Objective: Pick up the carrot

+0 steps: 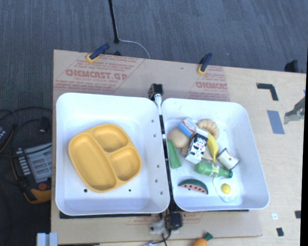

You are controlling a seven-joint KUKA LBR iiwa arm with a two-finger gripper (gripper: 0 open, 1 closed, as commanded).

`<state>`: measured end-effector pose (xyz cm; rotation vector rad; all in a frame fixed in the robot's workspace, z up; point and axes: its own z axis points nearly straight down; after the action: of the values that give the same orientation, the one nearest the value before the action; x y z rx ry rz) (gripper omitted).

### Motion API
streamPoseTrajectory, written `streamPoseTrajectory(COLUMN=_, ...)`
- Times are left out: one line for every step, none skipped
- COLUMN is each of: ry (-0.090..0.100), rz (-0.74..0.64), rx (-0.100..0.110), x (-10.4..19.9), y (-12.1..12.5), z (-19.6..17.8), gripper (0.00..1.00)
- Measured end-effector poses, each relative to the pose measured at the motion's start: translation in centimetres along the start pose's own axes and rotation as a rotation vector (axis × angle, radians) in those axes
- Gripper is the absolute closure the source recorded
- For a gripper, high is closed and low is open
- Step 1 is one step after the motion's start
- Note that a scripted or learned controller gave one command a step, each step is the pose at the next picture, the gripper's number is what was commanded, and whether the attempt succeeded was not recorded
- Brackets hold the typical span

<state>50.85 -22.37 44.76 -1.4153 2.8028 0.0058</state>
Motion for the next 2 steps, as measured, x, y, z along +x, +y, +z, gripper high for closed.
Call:
streamPoseTrajectory(ry=-0.001, rz=-0.389, rx=-0.001, x=1.34, y=1.78, z=0.94, gripper=0.0)
streamPoseTrajectory(ry=-0.002, rz=-0.845, rx=-0.002, x=1.35, y=1.79, z=1.46, gripper=0.0)
